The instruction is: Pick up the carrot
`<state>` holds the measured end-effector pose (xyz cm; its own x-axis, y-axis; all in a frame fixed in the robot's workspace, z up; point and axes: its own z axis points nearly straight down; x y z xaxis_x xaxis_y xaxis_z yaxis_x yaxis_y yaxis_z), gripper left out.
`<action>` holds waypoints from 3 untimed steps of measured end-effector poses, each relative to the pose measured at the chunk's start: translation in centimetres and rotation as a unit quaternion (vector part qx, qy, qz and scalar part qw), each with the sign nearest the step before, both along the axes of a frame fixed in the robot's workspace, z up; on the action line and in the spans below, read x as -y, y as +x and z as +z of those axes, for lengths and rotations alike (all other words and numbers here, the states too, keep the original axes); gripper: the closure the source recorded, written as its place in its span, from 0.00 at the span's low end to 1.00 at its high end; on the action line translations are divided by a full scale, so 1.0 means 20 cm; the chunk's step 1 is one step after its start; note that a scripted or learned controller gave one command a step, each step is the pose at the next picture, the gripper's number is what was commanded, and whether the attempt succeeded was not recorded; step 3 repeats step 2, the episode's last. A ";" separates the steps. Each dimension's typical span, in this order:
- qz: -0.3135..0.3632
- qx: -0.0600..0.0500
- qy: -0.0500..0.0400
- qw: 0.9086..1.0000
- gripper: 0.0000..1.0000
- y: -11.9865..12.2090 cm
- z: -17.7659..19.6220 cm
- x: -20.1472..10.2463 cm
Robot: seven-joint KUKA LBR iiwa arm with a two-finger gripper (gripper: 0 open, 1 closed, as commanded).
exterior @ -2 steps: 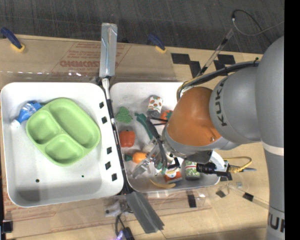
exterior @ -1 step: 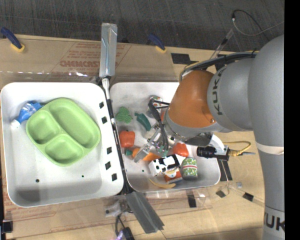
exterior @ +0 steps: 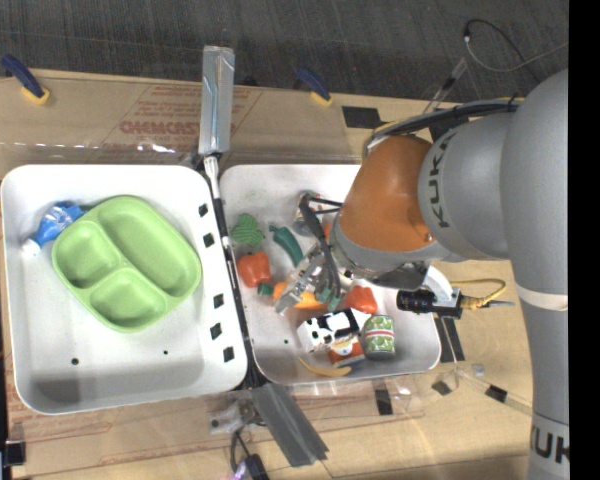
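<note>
Carrot (exterior: 282, 290) lies just beside the hand (exterior: 312, 286).

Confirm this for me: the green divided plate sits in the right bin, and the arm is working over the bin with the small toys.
Not quite. The camera view shows the green divided plate in the left bin, not the right. The rest holds: the gripper is over the right bin, among the small toys.

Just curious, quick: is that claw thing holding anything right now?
Gripper: low in the right bin among the toys; open or shut cannot be told, nor whether it holds anything.
</note>
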<state>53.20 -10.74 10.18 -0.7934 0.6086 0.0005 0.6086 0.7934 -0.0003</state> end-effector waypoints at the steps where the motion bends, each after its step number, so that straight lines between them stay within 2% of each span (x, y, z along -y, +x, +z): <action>1: -0.164 0.000 0.000 0.986 1.00 0.34 -0.05 -0.05; 2: -0.136 0.002 0.000 0.991 1.00 0.38 0.52 -0.26; 3: -0.136 0.002 0.000 0.991 1.00 0.38 0.52 -0.26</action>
